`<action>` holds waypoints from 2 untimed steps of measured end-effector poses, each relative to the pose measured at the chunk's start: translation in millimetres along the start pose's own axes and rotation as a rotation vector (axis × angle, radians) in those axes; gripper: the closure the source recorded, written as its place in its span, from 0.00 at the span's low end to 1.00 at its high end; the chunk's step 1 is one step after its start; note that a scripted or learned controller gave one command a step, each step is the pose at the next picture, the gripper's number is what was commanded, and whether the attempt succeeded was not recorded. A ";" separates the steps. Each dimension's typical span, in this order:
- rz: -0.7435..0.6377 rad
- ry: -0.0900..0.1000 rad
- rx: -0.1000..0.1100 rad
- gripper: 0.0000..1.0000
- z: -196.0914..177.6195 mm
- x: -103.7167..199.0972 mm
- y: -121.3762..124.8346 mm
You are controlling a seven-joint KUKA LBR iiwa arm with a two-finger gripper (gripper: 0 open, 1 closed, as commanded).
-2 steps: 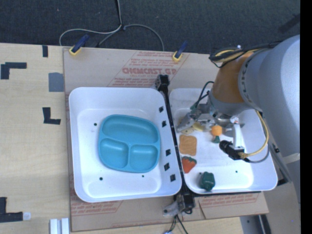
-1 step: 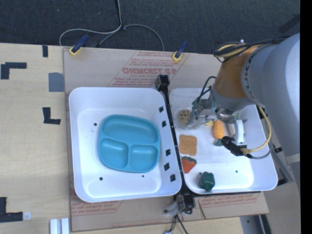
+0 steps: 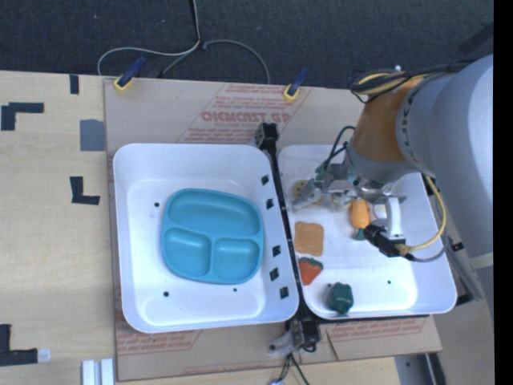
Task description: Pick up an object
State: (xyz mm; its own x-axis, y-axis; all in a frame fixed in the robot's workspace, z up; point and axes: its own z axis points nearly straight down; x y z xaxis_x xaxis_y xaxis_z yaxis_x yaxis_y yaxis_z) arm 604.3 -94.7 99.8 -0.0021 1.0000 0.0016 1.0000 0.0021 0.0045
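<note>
- Two shallow white bins sit side by side on a cardboard sheet [image 3: 232, 115] that covers the middle of the tabletop [image 3: 48, 239], with a black divider strip running between them.
- The left bin [image 3: 132, 167] holds a blue sectioned plate [image 3: 212, 235], lying flat near the bin's middle.
- The right bin [image 3: 433, 291] holds several small things: a tan bread-like slice [image 3: 309, 237] near its left wall, a red-orange piece [image 3: 309, 270] just below that slice, a dark green piece [image 3: 340, 297] close to the bin's near edge, and a small pale, speckled thing [image 3: 303, 188] toward its far left corner.
- The grey arm [image 3: 457, 135], with its orange band [image 3: 381, 127], reaches in from the right edge of the tabletop and hangs over the far half of the right bin.
- The pincer [image 3: 367, 215] is low over the right bin's middle, and an orange object [image 3: 360, 212] sits right at its tip.
- From this slant I cannot tell whether the pincer is spread or pressed together, nor whether the orange object is gripped or merely lying beside it.
- A yellow cable [image 3: 437, 231] loops off the wrist, above the bin's right side.
</note>
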 end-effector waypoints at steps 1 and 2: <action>-0.004 -0.005 0.009 0.00 15.7 -3.1 65.3; 0.000 -0.005 0.003 1.00 4.5 -2.9 64.5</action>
State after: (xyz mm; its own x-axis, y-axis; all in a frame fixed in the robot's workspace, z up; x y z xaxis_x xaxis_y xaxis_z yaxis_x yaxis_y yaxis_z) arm 668.8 -97.5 95.6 -0.0025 1.0000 -0.0039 1.0000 0.0025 0.0011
